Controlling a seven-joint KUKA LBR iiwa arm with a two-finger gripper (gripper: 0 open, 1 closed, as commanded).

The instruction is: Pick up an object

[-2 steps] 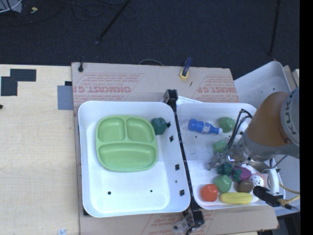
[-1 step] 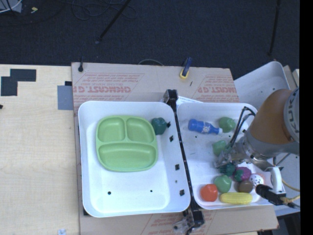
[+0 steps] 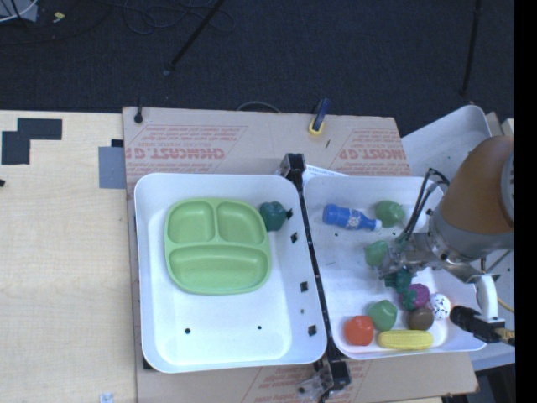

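My gripper (image 3: pixel 399 269) hangs low over the right bin (image 3: pixel 336 259), in its right half, under the orange-banded wrist (image 3: pixel 477 193). It is right above a cluster of small toys: a pale green piece (image 3: pixel 377 253) just to its left, a teal piece (image 3: pixel 405 293) and a magenta one (image 3: pixel 419 295) just below it. Whether anything sits in the gripper is hidden by its own body. Further back in the same bin lie a blue bottle (image 3: pixel 348 218) and a green lump (image 3: pixel 388 212).
Along the right bin's front edge lie a red ball (image 3: pixel 359 331), a green block (image 3: pixel 383 313), a yellow corn cob (image 3: pixel 405 339), a brown piece (image 3: pixel 421 318) and a white dotted ball (image 3: pixel 440 306). The left bin (image 3: pixel 218 326) holds a green compartment plate (image 3: pixel 217 246) and a dark green toy (image 3: pixel 273 215).
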